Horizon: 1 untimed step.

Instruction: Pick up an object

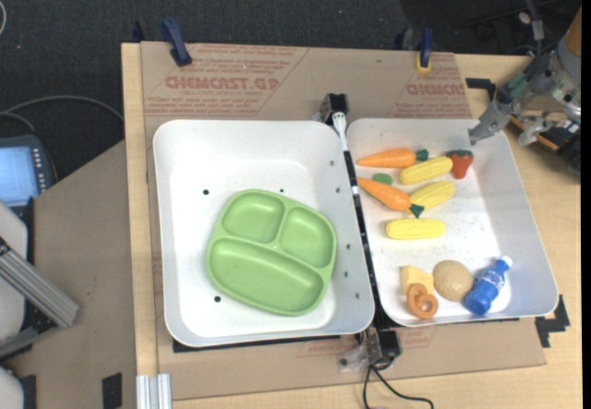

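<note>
Bench: we're looking down on a brown board (277, 75) with red print, lying on a pale bench with dark floor behind it; two white bins are sitting side by side on it.
Gripper: gripper (482, 130) is hanging over the far right corner of the right bin (531, 222), tip pointing down and left.
Jaw state: we're not able to tell if they're apart or together, too small and blurred.
Load: we're seeing nothing carried at the tip.
Nearest item: small red piece (462, 163) is lying just below and left of the tip, apart from it.
Corn: upper cob (425, 169) is touching the red piece; middle cob (432, 195) is lying just below it; lower cob (416, 229) is sitting alone mid-bin.
Carrots: far carrot (388, 158) and near carrot (383, 193) are lying left of the cobs, by the bin's left wall.
Near end: potato (452, 279) is sitting between the orange piece (418, 294) and the blue bottle (487, 287), which is lying tilted.
Left bin: left bin (185, 176) is holding a green divided plate (271, 252).
Clamps: two blue clamps (175, 42) are gripping the board's far edge.
</note>
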{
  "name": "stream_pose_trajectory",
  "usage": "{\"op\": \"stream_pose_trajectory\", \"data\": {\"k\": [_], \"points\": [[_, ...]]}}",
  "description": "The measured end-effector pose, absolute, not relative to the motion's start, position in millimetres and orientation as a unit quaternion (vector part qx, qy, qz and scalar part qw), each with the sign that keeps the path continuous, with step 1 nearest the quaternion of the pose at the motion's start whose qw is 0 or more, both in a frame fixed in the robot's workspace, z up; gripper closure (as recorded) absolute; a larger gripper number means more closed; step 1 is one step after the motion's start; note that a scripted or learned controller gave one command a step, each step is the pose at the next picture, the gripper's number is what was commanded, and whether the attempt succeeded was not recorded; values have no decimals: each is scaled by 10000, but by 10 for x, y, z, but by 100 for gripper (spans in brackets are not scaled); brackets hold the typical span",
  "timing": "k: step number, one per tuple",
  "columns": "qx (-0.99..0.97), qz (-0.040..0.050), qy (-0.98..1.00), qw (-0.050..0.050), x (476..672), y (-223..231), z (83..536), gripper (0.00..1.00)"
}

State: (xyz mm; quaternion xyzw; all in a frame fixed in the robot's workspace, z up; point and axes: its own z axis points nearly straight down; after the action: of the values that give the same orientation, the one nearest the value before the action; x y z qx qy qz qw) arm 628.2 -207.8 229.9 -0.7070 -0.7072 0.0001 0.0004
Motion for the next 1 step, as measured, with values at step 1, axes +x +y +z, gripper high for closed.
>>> {"op": "stream_pose_trajectory", "data": {"k": [1], "points": [[-7060,-2,-7082,-20,6651,-2081,1751,0]]}}
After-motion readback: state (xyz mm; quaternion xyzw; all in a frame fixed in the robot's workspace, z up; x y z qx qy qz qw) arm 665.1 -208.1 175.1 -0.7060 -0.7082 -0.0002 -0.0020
